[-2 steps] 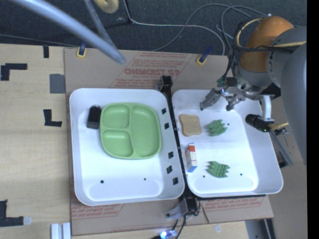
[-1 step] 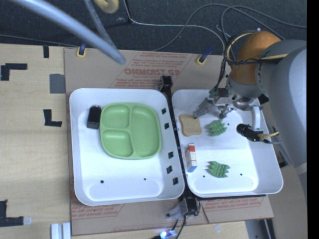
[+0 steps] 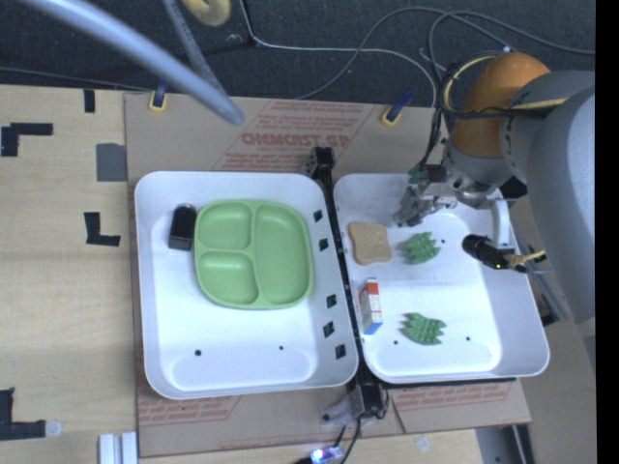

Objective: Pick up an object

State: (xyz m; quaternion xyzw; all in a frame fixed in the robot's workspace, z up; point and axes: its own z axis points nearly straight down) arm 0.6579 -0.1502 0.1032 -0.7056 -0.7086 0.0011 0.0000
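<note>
My gripper [image 3: 416, 209] hangs over the far part of the right bin [image 3: 503, 327], below the orange wrist band. Just in front of it lie a tan bread slice [image 3: 368, 243] to its left and a green leafy piece [image 3: 419, 248] almost beneath it. Nothing shows held in the gripper. Nearer the front of that bin rest a small red-and-white box [image 3: 370, 305] and a second green leafy piece [image 3: 422, 329].
The left bin [image 3: 155, 307] holds a green divided plate [image 3: 253, 254] and a small black block [image 3: 182, 227] at the plate's left. A black divider [image 3: 334, 259] runs between the bins. Cables trail across the dark backdrop behind the bench.
</note>
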